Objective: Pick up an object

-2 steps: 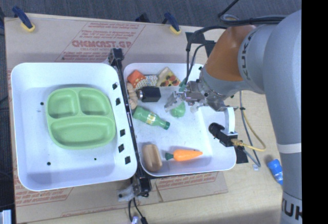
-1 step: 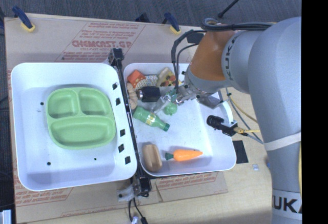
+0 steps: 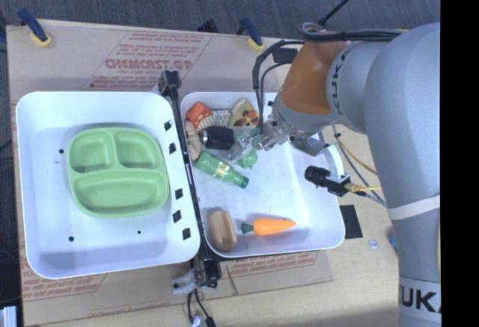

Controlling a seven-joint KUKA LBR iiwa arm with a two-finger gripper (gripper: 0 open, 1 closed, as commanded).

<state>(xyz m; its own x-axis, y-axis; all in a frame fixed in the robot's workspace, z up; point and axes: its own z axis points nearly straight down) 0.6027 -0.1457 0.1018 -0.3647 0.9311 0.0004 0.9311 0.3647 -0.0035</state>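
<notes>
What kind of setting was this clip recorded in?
Most likely a robot lab grasping bench: two white bins sit on clamped board, a grey arm's gripper reaches over toy food such as a carrot and green bottle, beside a green divided plate.

The scene is evenly and fairly brightly lit from overhead, with a cool, slightly bluish cast. The two white bins [image 3: 37, 191] are the brightest areas, close to washed out, so their walls and floors blend together. Shadows are soft and short: a faint grey one lies under the green tray [image 3: 117, 170], and a darker one falls beneath the arm [image 3: 374, 93] onto the right bin. The arm's grey shell carries a broad, dull sheen, not a hard glare. Overall sharpness is modest; small objects in the right bin look smeared, and the print on the cardboard [image 3: 150, 56] is only partly legible.
</notes>
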